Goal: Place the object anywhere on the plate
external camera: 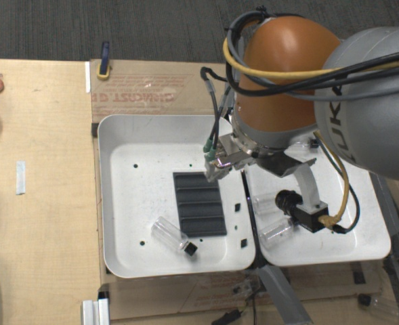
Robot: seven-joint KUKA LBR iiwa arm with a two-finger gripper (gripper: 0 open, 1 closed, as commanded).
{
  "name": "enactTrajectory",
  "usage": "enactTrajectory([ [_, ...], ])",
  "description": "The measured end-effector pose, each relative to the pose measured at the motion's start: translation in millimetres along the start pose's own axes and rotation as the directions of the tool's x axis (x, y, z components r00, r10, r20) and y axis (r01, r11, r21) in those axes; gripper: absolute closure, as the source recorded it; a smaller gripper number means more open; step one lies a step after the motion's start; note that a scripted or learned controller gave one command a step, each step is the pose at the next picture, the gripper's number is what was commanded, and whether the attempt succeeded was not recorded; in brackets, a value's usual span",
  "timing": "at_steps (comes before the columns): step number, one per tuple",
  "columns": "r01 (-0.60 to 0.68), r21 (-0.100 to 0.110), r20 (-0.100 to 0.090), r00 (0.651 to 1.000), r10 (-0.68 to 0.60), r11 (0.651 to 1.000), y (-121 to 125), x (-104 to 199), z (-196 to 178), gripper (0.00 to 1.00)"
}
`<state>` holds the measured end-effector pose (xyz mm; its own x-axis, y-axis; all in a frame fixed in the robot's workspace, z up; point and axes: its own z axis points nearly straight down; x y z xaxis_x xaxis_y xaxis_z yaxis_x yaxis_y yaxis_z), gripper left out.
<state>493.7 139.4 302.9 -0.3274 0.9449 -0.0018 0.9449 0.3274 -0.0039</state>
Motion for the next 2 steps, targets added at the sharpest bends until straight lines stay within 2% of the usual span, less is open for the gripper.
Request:
enactTrajectory([
  [1, 0.503, -0.002, 0.000, 0.864, -0.503, 0.864, -14.6, 4.9, 39.2, 1.00],
  [2, 0.608, -0.002, 0.001, 0.794, -0.608, 0.794, 54.6, -34.2, 86.4, 1.00],
])
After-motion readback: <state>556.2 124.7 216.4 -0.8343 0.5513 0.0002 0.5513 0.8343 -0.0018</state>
